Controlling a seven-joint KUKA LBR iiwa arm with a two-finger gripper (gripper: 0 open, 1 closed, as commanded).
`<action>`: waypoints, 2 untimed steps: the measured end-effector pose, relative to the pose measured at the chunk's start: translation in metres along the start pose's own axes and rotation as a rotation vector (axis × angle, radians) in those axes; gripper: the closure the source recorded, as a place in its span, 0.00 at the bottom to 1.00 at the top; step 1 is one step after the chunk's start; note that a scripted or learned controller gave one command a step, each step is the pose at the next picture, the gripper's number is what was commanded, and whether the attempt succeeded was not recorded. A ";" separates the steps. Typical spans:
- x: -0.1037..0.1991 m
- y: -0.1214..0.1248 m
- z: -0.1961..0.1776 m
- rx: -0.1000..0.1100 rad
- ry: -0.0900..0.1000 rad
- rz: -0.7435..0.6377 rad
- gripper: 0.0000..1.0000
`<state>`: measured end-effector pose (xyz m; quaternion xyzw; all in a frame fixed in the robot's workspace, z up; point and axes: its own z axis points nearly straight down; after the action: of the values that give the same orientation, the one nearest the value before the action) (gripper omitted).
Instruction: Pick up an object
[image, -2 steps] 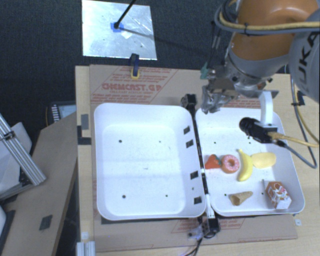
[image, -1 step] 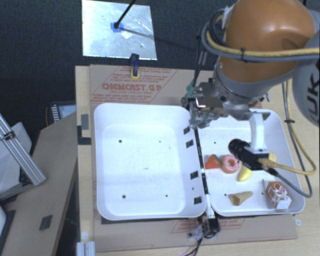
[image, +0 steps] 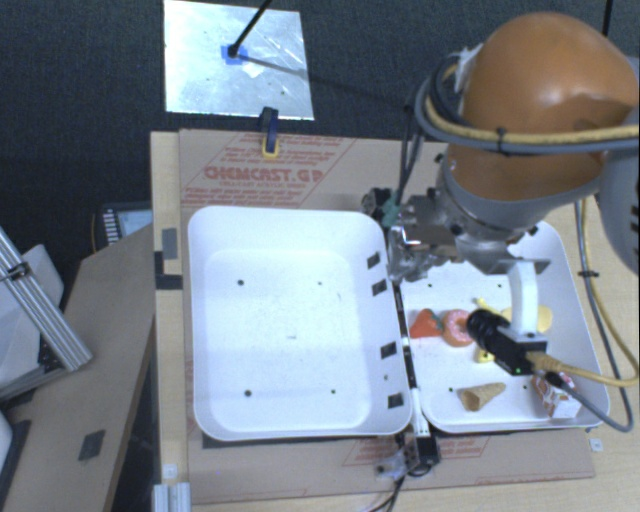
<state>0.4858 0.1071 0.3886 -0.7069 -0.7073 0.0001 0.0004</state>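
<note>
The brown cardboard sheet (image: 280, 160) with red lettering is lying across the bench and carrying both bins. The arm (image: 540, 90), its orange band looming large at the upper right, is reaching in over the right bin and covering that bin's far part. The left bin (image: 215, 240) is sitting in the middle of the view. The right bin (image: 572, 300) is sitting just beside it, the two inner rims meeting along a row of small dark tabs. A silvery foil sheet (image: 200, 60) is lying on the dark surface beyond the cardboard, with a yellow-and-black clamp (image: 269, 133) gripping the cardboard's far edge just below it. The gripper (image: 404, 258) is hanging at the far left of the right bin, close to the shared rim. Its body is hiding its tips, so it cannot be told whether it is released or clenched. The things to pick are all lying on the right bin's floor, nearer the camera than the gripper. A red piece (image: 427, 323) is resting near the shared rim and touching a pinkish-orange round piece (image: 458, 328) on its right. A tan cone (image: 481, 396) is lying toward the near rim. A small red-and-white block (image: 559, 400) is sitting in the near right corner, and a yellow piece (image: 543, 319) is peeking out further back.
</note>
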 end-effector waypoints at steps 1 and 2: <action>0.000 0.002 -0.012 -0.005 0.001 -0.004 1.00; 0.001 0.003 -0.023 -0.007 0.002 -0.008 1.00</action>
<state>0.4885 0.1076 0.4113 -0.7043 -0.7099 -0.0033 -0.0014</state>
